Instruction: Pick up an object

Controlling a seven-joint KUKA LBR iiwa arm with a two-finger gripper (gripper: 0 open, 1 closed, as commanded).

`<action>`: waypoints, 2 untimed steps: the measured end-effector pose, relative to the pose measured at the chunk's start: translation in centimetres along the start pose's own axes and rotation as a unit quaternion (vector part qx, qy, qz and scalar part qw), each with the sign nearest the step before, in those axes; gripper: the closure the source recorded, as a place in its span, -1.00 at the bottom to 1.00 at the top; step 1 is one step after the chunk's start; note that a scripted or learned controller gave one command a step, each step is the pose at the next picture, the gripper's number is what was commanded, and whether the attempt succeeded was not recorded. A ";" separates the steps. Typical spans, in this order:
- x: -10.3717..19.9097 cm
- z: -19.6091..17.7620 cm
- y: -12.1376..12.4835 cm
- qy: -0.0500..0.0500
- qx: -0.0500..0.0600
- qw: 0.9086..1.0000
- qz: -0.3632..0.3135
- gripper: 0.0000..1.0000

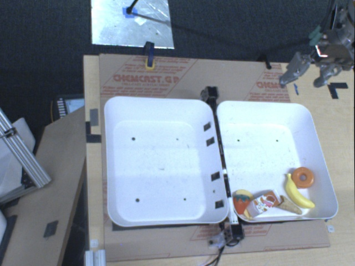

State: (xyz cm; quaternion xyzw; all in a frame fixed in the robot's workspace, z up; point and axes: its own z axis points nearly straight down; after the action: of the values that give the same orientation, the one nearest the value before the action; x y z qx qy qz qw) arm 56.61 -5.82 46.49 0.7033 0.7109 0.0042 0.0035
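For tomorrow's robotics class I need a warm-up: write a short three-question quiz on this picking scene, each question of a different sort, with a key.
1. True or false: the banana lies in the left bin.
2. Multiple choice: where is the pincer?
A. over the left bin
B. down among the items
C. above the bench beyond the right bin's far right corner
3. Fill in: the orange ring lies beside the ____.

Key
1. False. It lies in the right bin, near its front right corner.
2. C.
3. Banana.
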 end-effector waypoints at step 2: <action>10.3 -7.3 -7.9 0.001 0.003 1.000 0.000 -1.00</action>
State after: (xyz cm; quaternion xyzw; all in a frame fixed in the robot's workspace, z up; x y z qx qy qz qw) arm 48.52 4.38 53.69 0.7035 0.7107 0.0026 0.0010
